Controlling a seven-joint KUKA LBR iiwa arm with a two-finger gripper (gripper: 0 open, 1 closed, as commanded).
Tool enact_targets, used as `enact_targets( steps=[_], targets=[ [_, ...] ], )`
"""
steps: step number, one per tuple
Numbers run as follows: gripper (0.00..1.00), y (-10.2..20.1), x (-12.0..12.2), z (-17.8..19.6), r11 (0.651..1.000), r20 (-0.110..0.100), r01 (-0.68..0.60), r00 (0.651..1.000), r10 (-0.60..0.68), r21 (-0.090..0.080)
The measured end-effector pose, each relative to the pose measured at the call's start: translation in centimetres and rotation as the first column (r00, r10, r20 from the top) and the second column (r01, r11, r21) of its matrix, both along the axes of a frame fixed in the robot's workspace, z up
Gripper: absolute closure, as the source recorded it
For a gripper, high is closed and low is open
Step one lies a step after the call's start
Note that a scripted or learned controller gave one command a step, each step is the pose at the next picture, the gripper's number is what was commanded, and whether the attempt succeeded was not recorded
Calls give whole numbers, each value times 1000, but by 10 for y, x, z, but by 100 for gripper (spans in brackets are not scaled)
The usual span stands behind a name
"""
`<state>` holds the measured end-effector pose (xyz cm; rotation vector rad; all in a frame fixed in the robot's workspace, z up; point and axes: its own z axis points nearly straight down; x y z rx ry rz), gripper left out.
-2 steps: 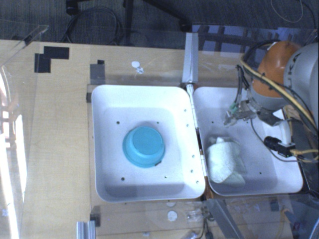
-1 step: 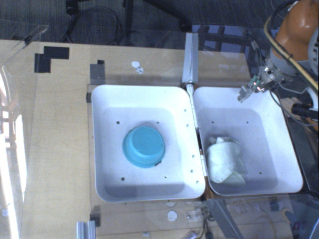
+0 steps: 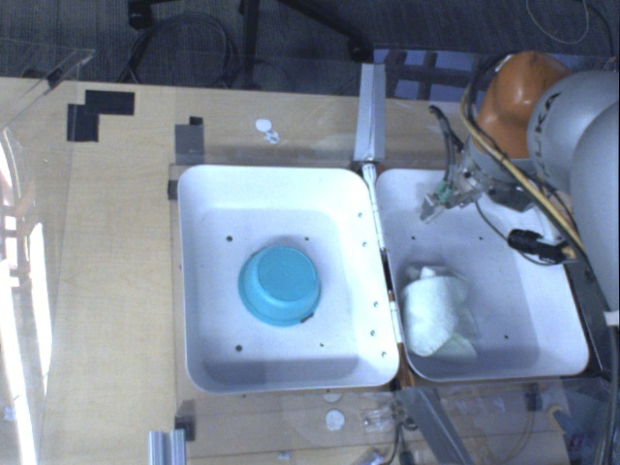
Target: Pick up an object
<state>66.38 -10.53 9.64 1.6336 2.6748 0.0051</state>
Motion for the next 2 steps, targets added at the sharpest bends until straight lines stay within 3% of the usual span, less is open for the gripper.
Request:
enact_targets(
  steps=[1,2],
  targets=[
    [100,34,7,91,956,1,-292,956,292,-2],
    [100,97,-51,89,987,-3,-164,987,164,1]
  ],
)
